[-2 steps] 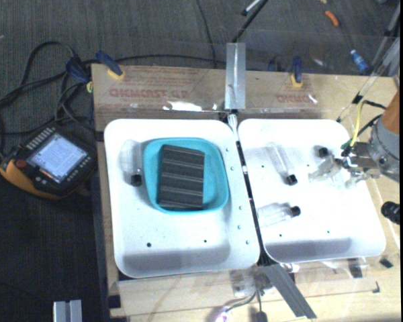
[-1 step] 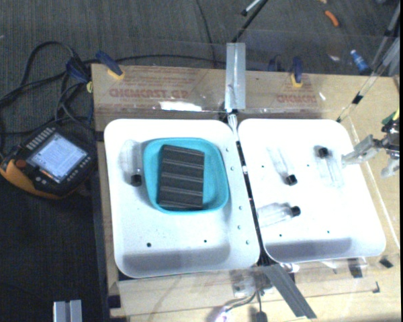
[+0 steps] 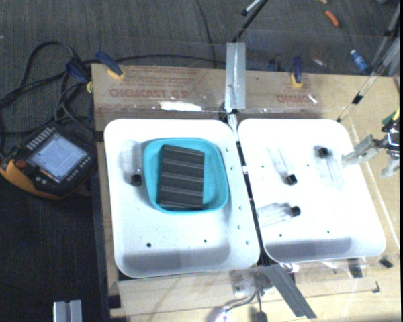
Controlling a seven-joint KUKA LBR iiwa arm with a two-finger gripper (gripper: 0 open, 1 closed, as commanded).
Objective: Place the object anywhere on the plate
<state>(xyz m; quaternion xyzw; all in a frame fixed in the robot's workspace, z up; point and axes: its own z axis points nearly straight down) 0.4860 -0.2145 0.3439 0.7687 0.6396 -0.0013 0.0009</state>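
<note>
A blue plate (image 3: 218,180) lies in the left bin (image 3: 181,247). A dark grey ridged block (image 3: 181,176) rests flat on the middle of the plate. Beside the plate's left rim lies a clear vial with a black cap (image 3: 131,168), on the bin floor. My gripper (image 3: 379,154) is at the far right edge of the right bin (image 3: 322,240), well away from the plate. Nothing shows between its parts. Most of the arm is out of frame.
In the right bin lie three clear vials with black caps: one near the middle (image 3: 283,168), one lower left (image 3: 279,212), one near the gripper (image 3: 326,159). A metal divider post (image 3: 236,79) stands at the back between the bins. A pendant (image 3: 54,159) sits left of the bench.
</note>
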